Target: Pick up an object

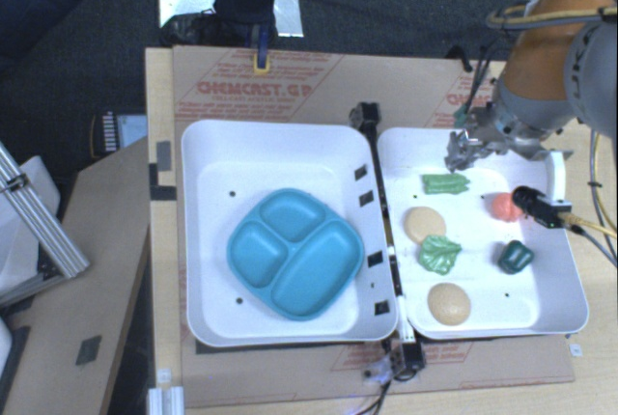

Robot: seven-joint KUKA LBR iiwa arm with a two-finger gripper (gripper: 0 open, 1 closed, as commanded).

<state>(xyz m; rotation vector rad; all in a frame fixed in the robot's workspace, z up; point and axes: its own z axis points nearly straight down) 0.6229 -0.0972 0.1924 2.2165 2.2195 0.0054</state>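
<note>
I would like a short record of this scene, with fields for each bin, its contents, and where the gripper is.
left bin: shallow white bin holding a blue three-compartment plastic plate
right bin: shallow white bin holding six small items
right bin items: flat green strip, beige round piece, green leafy piece, tan round piece, pink-red round piece, dark green chunk
gripper: two-finger gripper over the right bin's far edge, just above the flat green strip
held object: none seen

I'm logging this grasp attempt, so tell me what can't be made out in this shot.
- Gripper fingers: too small and blurred to tell open or shut.
- Red object: partly covered by a black part beside it.
- Arm: cut off by the right edge.
</note>
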